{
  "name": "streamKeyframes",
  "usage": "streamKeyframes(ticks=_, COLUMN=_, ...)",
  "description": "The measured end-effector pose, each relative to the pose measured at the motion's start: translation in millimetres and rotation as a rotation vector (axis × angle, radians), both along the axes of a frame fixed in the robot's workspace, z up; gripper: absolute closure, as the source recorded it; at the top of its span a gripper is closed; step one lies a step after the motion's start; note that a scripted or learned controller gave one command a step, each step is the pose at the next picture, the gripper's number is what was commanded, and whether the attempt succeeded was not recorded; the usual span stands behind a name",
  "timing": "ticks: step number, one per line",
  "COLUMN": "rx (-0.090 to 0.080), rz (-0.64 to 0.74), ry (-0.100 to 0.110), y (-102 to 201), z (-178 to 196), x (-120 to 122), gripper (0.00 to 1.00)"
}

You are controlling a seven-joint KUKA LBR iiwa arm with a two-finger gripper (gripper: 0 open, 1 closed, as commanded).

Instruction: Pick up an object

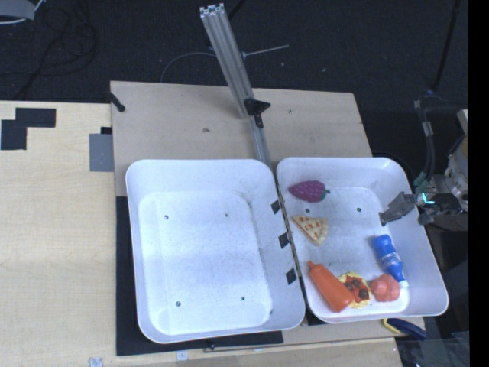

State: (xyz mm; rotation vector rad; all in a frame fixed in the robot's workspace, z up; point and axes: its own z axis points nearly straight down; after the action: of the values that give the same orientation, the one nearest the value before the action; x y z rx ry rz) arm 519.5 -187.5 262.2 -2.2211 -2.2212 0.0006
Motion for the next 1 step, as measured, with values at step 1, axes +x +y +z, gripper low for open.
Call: streamKeyframes(ticks=1, rx=0.0, rz=0.0, ry=0.0, y=0.0, z=0.0, x=0.0, gripper=0.0)
